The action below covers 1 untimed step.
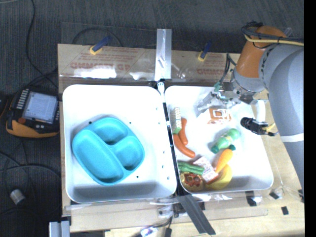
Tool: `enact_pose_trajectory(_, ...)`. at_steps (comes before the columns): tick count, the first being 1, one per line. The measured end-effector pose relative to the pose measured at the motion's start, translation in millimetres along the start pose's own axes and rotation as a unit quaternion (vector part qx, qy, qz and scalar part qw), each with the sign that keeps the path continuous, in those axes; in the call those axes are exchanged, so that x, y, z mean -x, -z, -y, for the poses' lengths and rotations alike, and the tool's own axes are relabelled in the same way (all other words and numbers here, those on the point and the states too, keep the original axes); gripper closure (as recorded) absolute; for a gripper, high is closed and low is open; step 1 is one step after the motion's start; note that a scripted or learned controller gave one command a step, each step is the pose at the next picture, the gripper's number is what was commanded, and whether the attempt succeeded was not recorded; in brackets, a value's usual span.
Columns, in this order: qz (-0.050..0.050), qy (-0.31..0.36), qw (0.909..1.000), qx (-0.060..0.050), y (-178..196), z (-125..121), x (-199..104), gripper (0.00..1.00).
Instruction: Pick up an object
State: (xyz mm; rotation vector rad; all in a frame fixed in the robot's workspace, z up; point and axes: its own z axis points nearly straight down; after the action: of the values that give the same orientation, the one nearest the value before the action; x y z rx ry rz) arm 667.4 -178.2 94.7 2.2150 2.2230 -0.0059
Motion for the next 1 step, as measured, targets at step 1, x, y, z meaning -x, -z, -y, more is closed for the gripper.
enact_pose_trajectory(1,-0.002,-0.179,0.9838,0.004,-5.9,40.1,-11.8,0.0)
